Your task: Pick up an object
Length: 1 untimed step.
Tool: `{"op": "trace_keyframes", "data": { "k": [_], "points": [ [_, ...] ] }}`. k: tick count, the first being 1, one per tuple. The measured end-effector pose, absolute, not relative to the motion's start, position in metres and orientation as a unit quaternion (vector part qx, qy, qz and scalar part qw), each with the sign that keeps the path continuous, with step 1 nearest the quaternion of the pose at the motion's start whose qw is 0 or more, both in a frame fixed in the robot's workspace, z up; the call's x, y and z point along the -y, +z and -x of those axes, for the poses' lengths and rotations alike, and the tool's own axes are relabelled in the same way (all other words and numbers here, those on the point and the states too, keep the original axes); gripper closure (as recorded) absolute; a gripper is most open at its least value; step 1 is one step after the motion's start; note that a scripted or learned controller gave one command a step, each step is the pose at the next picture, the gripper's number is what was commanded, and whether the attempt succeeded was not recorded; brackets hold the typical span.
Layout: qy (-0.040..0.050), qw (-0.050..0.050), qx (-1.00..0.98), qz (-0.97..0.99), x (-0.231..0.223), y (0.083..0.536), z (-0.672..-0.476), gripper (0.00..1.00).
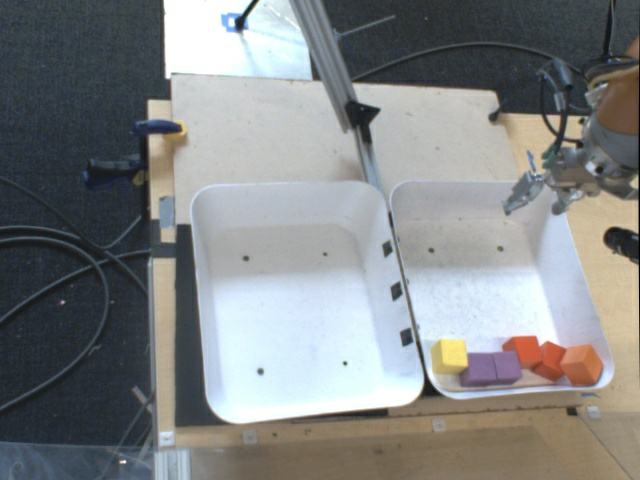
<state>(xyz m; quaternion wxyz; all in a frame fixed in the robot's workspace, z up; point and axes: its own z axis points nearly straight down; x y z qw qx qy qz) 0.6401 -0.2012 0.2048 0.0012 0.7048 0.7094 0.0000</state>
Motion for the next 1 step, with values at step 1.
{"op": "trace_keyframes", "data": {
  "k": [1],
  "points": [
    [-0.0014,-0.003,-0.708,-0.707,0.1714,0.1557,-0.587,0.0]
  ]
}}
